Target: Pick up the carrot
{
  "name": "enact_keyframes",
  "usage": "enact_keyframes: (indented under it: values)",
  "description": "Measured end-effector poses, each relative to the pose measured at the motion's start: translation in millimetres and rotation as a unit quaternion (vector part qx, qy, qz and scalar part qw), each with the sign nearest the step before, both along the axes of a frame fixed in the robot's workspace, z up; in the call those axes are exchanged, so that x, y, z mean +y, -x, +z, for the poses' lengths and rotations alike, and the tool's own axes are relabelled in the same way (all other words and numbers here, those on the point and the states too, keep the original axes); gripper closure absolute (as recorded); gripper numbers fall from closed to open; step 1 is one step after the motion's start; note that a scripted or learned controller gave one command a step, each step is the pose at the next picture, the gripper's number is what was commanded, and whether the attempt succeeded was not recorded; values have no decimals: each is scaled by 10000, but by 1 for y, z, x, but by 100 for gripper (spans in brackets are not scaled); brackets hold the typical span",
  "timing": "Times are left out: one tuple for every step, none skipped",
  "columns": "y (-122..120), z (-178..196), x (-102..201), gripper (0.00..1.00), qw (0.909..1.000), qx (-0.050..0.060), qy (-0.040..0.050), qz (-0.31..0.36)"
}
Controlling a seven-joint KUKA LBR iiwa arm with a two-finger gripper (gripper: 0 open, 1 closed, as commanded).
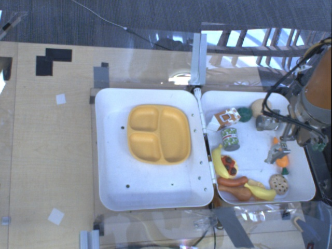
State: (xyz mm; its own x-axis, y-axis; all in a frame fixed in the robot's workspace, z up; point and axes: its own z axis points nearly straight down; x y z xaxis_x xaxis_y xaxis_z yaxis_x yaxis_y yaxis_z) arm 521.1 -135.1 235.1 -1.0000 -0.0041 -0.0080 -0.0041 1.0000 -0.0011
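The grey two-finger gripper (279, 154) hangs over the right-hand shallow white bin (306, 193), at about four o'clock from that bin's centre, with the arm's orange band up at the view's right edge. Whether its metal fingers are apart or together cannot be told from this slanted view; they blur into one grey shape. Their tips sit right at the small orange carrot (282, 162), touching or overlapping its upper left side, and nothing shows clearly between them.

The carrot lies near the right bin's right wall, at three o'clock from the bin's centre. So little of it shows that its long axis and which way it points cannot be read; a second orange scrap sits just below it, at six o'clock.

Around it, in the same bin: a round speckled cookie (278, 183) at six o'clock of the carrot, a yellow banana (261, 190) and two reddish-brown sausages (234, 187) along the bottom edge, a yellow piece with red spots (226, 164) at the left wall, a small labelled can (230, 138), a brown-and-white carton (226, 118) and a pale round item (259, 107) at twelve o'clock.

The left-hand white bin (111, 191) carries a yellow three-compartment plastic tray (158, 134) at its centre.
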Motion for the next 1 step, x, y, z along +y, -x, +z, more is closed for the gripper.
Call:
enact_keyframes:
  values:
    - [-76,-144,-37,0,9991,-70,23,414]
